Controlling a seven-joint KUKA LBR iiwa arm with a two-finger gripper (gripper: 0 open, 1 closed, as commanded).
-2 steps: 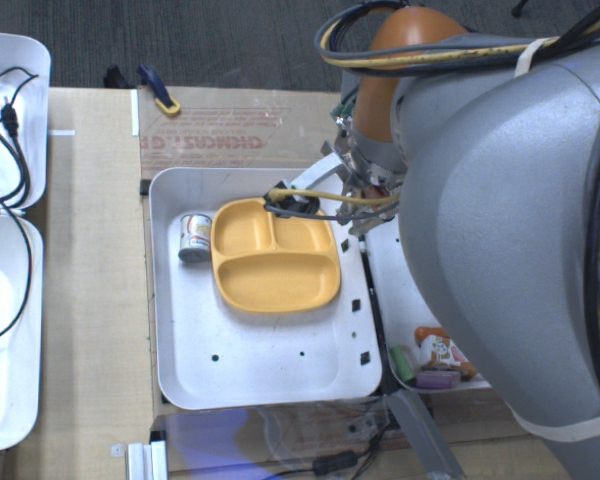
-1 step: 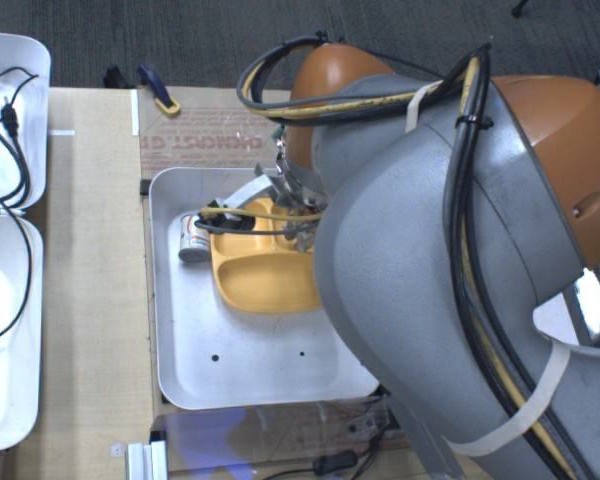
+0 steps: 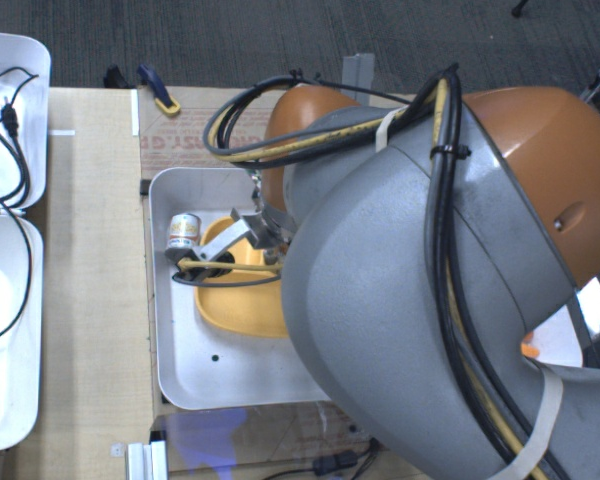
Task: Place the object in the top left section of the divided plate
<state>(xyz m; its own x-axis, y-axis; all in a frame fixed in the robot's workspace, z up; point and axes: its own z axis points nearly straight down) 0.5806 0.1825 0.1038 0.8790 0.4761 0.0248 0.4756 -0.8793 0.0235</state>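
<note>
In the right-hand bin (image 3: 166, 368), toward its far left corner, I see the can (image 3: 183, 232), a small tin with a silver end and a white and yellow label. It lies just beside the left rim of the yellow plate (image 3: 235, 313), which takes up the middle of the bin; I cannot tell whether the can touches that rim. The gripper (image 3: 263, 230) is to the can's right, near it but apart from it, over the far part of the plate. The can's long axis runs roughly from the near side to the far side of the view, with the silver end toward the far wall of the bin. I cannot confirm whether the can stands upright or lies on its side. The arm (image 3: 410, 298) covers the gripper from the right, so I cannot tell how wide the gripper is set, or whether it touches the plate. I do not see the can inside it. The near part of the bin floor shows bare white with one small dark spot (image 3: 215, 358). The left-hand bin (image 3: 0, 388) holds loops of black cable (image 3: 10, 168). On the surface (image 3: 90, 268) beyond the right-hand bin lies a small blue and yellow tool (image 3: 158, 90), well apart from the can.
</note>
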